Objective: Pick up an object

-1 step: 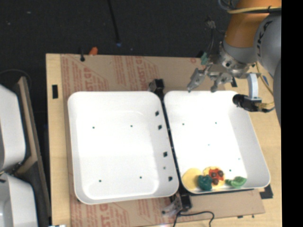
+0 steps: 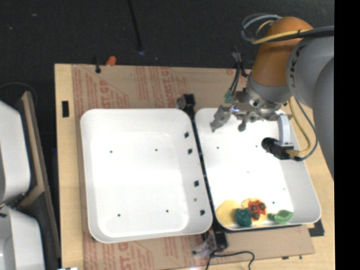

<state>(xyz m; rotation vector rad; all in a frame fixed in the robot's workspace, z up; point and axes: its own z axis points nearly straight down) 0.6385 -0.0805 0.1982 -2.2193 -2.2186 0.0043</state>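
Gripper (image 2: 229, 122) hangs over the far end of the right bin, its two fingers spread apart with nothing between them, well apart from anything it could pick.

Going left to right: the left bin (image 2: 93, 151) shows its white floor with a few small dark dots. The right bin (image 2: 306, 176) carries all the objects, bunched at its near edge. First comes a pale yellow flat piece (image 2: 226, 210), lying low against the floor. Just beside it and partly on it sits a teal lump (image 2: 243, 218), then a small red and dark object (image 2: 257, 207) touching it, and last a green piece (image 2: 280, 215) near the bin's right corner.

All four look small, probably light toys of plastic or rubber, though the view is too coarse to be sure. The yellow piece seems too flat to pinch easily. The green piece stands a little apart, so it likely offers the cleanest hold, taken across its narrow width. The teal and red ones crowd each other, and fingers could nudge one while closing on the other. Smooth rounded shapes may slip.
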